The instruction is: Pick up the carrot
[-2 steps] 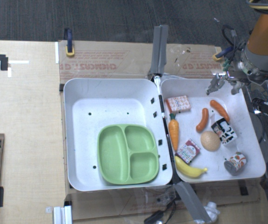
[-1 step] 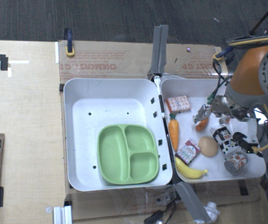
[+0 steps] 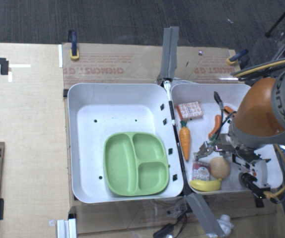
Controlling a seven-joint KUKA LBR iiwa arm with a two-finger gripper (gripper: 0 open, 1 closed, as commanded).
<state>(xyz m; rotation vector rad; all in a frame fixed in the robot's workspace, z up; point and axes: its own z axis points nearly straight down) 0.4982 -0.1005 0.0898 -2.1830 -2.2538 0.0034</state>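
The carrot (image 3: pixel 184 140) lies in the right bin (image 3: pixel 242 89), against the wall it shares with the left bin, leaf end up, just below a small printed box (image 3: pixel 189 110). The claw (image 3: pixel 209 150) hangs just right of the carrot, above a potato (image 3: pixel 220 167) and a banana (image 3: pixel 205 185). Nothing sits between its fingers; whether they are spread or closed I cannot tell. The carrot so near the wall leaves little room, I think, for one finger.
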